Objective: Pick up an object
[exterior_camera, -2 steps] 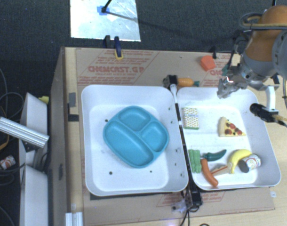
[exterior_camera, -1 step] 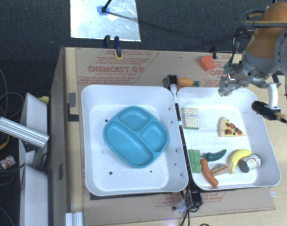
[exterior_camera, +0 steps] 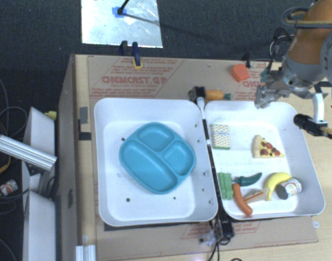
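The left bin [exterior_camera: 109,145] holds a blue divided plate [exterior_camera: 157,157], lying flat near its middle. In the right bin [exterior_camera: 302,145] lie a checkered block [exterior_camera: 221,136], a pizza slice [exterior_camera: 265,147], and along the near side a green piece [exterior_camera: 225,185], a carrot [exterior_camera: 241,199], a banana [exterior_camera: 275,182] and a small can [exterior_camera: 290,188] (touching the banana). The gripper [exterior_camera: 262,98] hangs over that bin's far rim, gripping nothing; whether it is spread I cannot tell.
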Motion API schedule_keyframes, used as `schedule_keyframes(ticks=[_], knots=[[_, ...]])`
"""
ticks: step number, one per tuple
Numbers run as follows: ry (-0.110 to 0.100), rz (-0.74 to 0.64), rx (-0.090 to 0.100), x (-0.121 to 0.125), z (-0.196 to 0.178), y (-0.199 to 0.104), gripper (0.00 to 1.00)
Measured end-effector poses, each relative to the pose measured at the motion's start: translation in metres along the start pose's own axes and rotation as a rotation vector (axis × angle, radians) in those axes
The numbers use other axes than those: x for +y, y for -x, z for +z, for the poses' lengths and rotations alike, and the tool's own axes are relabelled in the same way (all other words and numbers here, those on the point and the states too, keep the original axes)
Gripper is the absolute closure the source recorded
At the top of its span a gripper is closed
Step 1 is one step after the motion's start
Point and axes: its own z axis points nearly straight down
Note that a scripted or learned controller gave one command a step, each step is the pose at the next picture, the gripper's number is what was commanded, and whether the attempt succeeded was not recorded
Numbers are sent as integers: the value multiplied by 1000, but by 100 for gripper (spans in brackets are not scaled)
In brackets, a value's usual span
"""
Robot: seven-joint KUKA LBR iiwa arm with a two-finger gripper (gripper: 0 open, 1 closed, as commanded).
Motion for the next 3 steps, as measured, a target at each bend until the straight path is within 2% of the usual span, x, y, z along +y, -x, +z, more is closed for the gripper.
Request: schedule_keyframes(ticks=[3], knots=[[11,-13,-4,3,-34,0,100]])
